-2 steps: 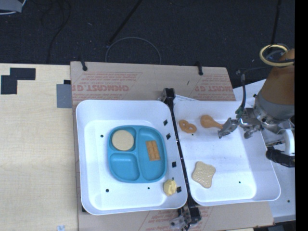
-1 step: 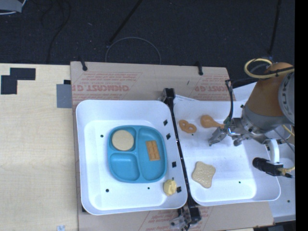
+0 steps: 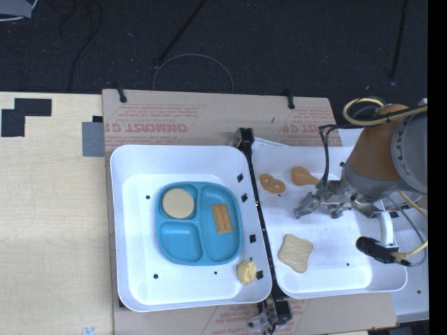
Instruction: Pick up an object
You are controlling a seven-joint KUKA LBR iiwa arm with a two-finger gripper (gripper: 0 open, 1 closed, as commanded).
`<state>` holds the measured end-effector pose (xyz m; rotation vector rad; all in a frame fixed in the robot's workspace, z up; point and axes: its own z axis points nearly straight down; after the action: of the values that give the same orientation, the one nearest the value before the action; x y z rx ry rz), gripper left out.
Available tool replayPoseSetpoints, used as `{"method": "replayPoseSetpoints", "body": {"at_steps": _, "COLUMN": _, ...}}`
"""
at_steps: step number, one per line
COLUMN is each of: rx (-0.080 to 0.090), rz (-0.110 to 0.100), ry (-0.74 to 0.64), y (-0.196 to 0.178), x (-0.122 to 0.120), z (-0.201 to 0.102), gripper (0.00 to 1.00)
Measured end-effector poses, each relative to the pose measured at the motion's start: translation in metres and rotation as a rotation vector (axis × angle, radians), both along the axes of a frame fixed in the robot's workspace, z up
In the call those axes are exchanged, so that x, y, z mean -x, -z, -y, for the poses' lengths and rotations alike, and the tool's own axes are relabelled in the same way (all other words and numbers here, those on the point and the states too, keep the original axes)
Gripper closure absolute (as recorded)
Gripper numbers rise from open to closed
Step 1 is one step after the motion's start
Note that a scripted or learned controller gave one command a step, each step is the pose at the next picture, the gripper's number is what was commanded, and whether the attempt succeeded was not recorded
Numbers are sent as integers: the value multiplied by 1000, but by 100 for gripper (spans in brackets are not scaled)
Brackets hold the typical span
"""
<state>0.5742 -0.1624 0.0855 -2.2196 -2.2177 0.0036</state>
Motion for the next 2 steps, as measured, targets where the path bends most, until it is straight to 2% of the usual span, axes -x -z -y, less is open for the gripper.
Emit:
{"method": "replayPoseSetpoints", "body": {"at_steps": 1, "rx": 0, "rz": 0, "ry": 3, "y": -12, "x": 0, "z": 1, "gripper": 100}}
{"method": "replayPoseSetpoints", "body": {"at_steps": 2, "rx": 1, "rz": 6, "ry": -2, "y": -74, "x": 3, "z": -1, "gripper": 100}}
